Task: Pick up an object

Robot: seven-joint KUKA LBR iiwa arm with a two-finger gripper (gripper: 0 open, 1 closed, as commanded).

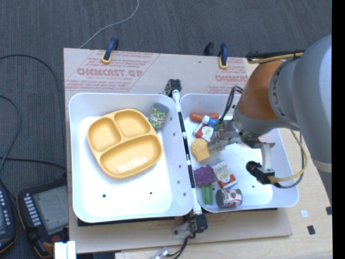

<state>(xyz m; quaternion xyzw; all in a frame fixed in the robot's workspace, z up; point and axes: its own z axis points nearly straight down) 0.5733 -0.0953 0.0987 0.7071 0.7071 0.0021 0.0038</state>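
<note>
My gripper (220,136) hangs low over the upper left part of the right bin (280,196), under the arm's orange wrist band. Just left of it lie a white and red bottle (204,131) and a yellow corn piece (199,150), very close to the gripper's tip. An orange sausage-like piece (198,116) lies at the bin's back. Toward the front are purple grapes (204,175), a small white and red packet (222,172) and a red-labelled can (229,197). The arm hides part of the bin's middle.
The left bin (81,198) holds a yellow divided plate (125,142) and a small green-labelled can (158,116) at its back right corner. A ridge (185,144) separates the two bins. A black cable loops beside the gripper at the right.
</note>
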